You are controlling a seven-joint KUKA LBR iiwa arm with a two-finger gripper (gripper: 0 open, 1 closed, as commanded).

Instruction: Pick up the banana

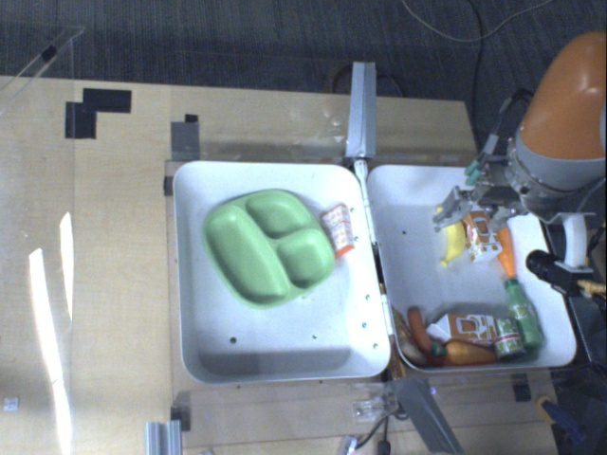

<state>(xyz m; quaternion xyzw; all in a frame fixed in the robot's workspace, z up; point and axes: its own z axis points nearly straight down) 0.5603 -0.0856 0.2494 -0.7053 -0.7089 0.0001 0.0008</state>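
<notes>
The banana (454, 244) is small and yellow and lies in the right bin (408, 254), near its middle, pointing toward the bin's front. My gripper (470, 209) hangs just above and slightly behind the banana's upper end, under the grey wrist and orange band. The gripper's body hides part of the banana's far tip. From this slanted view I cannot tell whether the gripper touches the banana.
An orange-and-white packet (482, 236) and a carrot (506, 250) lie right beside the banana. A green bottle (523, 317), a carton (472, 328) and sausages (418, 333) crowd the right bin's front. The left bin (285, 358) holds a green divided plate (270, 246) and a small packet (339, 229).
</notes>
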